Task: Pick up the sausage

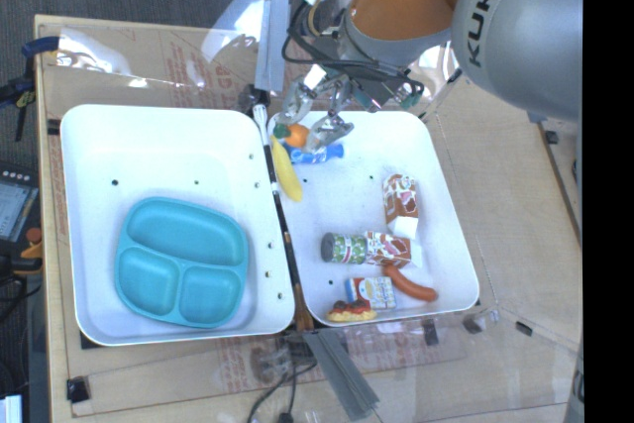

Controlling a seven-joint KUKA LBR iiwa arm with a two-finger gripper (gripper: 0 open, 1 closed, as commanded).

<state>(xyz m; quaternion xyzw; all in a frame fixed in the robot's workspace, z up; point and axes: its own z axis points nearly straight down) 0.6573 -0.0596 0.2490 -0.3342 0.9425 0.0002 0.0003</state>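
**Sausage lies at the near end of the right bin, well away from the gripper**

Sausage [410,284], reddish-orange and slightly curved, rests on the floor of the right bin [446,203] close to its near right corner. One end of it touches, or sits just under, a small white block [402,229] and the end of a green-capped bottle [361,248] that lies on its side. Just to the left of the sausage is a small red-and-white packet [372,291], and beside that, against the bin's near wall, a flat yellow and red toy food item [349,313] (too small to name with certainty). A brown and white carton [400,197] lies farther up the bin, near its right wall.

The gripper [315,117] hangs over the far left corner of the right bin, under the grey arm [515,25] with its orange band. Whether its fingers are apart or together cannot be told from this angle, as cables and the wrist crowd that spot. Directly beneath it sit a small orange piece [295,134] and a blue object [319,154], with a yellow banana [286,171] lying along the bin's left wall just beside them.

The left bin [89,154] holds a blue divided tray [182,261] with three compartments, set toward its near side.
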